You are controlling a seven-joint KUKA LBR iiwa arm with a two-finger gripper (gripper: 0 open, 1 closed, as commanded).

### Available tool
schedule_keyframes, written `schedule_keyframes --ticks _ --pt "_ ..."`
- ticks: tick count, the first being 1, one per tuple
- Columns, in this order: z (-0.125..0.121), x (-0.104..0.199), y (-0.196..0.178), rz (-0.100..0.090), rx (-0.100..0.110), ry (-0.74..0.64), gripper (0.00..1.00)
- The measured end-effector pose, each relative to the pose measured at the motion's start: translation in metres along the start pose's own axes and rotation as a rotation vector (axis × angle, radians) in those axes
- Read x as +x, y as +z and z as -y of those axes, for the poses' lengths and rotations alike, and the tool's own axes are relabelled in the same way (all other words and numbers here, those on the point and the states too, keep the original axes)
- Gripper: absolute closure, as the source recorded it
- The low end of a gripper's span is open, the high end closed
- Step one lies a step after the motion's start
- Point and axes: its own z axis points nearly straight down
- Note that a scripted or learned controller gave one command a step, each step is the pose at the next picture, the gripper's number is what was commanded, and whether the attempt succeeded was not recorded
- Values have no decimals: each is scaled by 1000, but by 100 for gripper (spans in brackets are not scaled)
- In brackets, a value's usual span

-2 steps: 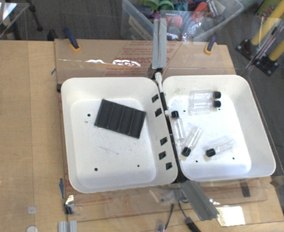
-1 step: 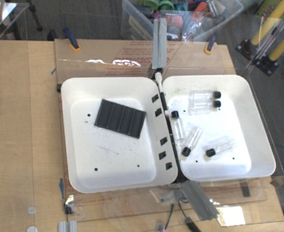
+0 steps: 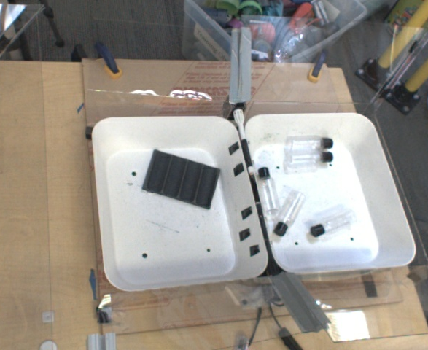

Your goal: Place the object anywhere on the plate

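In the left shallow white bin [image 3: 103, 217], a dark grey, ribbed rectangular plate [image 3: 181, 179] lies flat and slightly skewed, nothing resting on it. In the right shallow white bin [image 3: 393, 195], five clear plastic vials with black caps lie on their sides: a touching pair [image 3: 302, 152] near the far wall, one [image 3: 268, 190] beside the dividing rims, one [image 3: 289, 208] next to it, and one [image 3: 333, 220] nearer the middle. Whether the gripper is released or clenched cannot be told.
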Motion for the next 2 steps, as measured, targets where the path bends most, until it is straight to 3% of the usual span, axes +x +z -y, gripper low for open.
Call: schedule_keyframes --ticks 1,2 --pt "-1 0 -11 4 -5 -1 100" --pt "-3 0 -22 8 -9 -2 100"
